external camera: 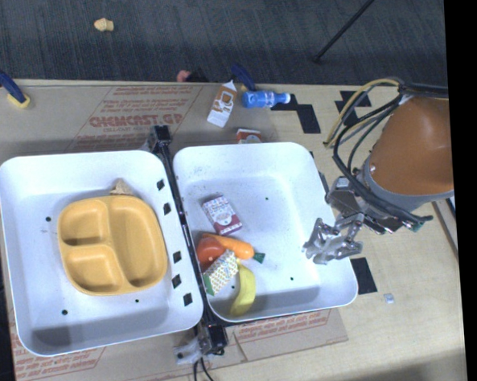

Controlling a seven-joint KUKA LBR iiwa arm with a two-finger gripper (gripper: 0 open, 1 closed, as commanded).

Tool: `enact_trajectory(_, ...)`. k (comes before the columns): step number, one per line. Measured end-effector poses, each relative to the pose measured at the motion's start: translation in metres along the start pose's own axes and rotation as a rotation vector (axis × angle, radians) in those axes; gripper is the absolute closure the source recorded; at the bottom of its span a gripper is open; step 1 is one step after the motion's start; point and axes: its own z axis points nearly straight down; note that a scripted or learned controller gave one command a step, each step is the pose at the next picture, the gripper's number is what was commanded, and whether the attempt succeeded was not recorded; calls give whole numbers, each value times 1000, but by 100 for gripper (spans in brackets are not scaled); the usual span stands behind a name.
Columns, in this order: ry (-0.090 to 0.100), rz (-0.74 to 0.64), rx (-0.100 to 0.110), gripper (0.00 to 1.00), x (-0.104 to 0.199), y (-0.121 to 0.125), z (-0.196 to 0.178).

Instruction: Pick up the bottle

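Bottle (263, 99): small, blue, capped, lying flat on cardboard at twelve o'clock beyond right bin (289, 162). Gripper (329, 244): metallic, at bin's three o'clock rim, finger spread indiscernible.

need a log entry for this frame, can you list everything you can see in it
bins: 2, white, side by side on the bench
divided plate: 1, yellow, in the left bin
small carton: 1, red and white, middle of the right bin
carrot: 1, orange, right bin by the divider
wrapped packet: 1, green and white, below the carrot
banana: 1, yellow, near edge of the right bin
bottle: 1, blue, on the bench behind the right bin
small box: 1, white and brown, left of the bottle
gripper: 1, grey metal, over the right bin's right edge
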Motion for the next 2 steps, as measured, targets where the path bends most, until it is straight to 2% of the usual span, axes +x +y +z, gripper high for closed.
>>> enact_trajectory(1,2,-145,-3,100,5,6,7)
enact_trajectory(2,0,-283,0,100,7,8,-13)
